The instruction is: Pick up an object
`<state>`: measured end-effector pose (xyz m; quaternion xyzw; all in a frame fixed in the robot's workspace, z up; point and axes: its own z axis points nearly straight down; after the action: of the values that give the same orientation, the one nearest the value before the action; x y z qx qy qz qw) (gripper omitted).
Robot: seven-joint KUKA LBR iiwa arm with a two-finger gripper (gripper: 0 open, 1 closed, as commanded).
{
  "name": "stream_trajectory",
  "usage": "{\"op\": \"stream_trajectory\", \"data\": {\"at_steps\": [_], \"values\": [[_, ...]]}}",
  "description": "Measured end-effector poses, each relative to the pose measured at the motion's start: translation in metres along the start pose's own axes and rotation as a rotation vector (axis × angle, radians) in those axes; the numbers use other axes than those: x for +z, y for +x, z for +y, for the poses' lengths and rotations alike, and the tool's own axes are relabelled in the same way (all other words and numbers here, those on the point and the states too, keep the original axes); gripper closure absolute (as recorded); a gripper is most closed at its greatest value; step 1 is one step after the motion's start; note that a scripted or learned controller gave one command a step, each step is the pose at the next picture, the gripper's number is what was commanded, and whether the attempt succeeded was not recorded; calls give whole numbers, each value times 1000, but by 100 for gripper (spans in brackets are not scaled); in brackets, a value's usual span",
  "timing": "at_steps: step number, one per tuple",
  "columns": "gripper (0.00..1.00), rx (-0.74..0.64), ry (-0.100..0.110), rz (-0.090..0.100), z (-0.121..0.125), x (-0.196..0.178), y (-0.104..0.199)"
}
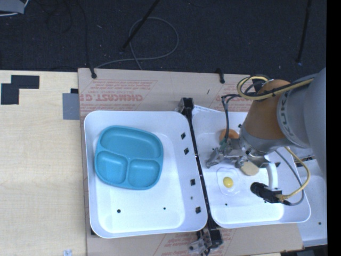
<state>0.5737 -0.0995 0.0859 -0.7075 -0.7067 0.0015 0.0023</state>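
My gripper [217,158] hangs low over the right bin [290,216], near its left wall, at the end of the grey and orange arm. A toy fried egg [228,183], white with a yellow yolk, lies on the bin floor just below the gripper in the view. A small orange object [231,134] sits just behind the gripper, partly hidden by the wrist. A tan rounded object [249,168] lies right beside the wrist. Nothing visibly sits in the gripper.
The left bin [106,217] holds a blue divided plate [128,157] in its upper left part. A black divider [194,164] runs between the bins. Cardboard lies under both bins, and pale benchtop stretches to the left.
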Motion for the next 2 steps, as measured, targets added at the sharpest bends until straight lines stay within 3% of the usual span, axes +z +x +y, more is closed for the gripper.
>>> {"op": "stream_trajectory", "data": {"at_steps": [1,2], "values": [[100,6,-1,-1,0,-12,-2],[100,2,-6,-2,-2,-62,-11]]}}
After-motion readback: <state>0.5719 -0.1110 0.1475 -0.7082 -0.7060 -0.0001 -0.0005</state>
